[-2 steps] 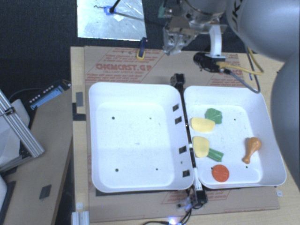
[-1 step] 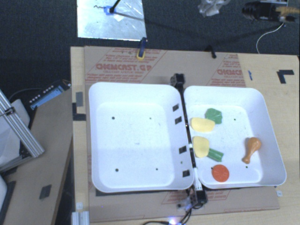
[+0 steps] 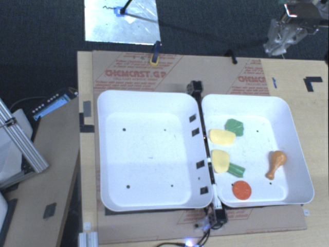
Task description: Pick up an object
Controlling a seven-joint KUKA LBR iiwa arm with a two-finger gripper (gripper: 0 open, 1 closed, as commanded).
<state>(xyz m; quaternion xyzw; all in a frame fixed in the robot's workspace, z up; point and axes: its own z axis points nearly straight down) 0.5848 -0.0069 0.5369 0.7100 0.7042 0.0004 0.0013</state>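
Note:
The right bin (image 3: 295,138) holds several toy foods. A green piece (image 3: 235,126) lies beside a yellow piece (image 3: 221,136) near the bin's left wall. Below them a second yellow piece (image 3: 220,160) touches a small green piece (image 3: 237,170). A red round toy (image 3: 241,190) sits near the front wall, and a brown drumstick (image 3: 275,164) lies toward the right. My gripper (image 3: 279,39) hangs high at the top right, beyond the bench's back edge and well away from the bin, with nothing seen in it.
The left bin (image 3: 108,153) sits beside the right one, joined by a black divider (image 3: 203,148). A shiny metal sheet (image 3: 122,13) lies on the floor behind. A yellow clip (image 3: 154,59) stands at the bench's back edge. An aluminium frame (image 3: 20,143) stands at far left.

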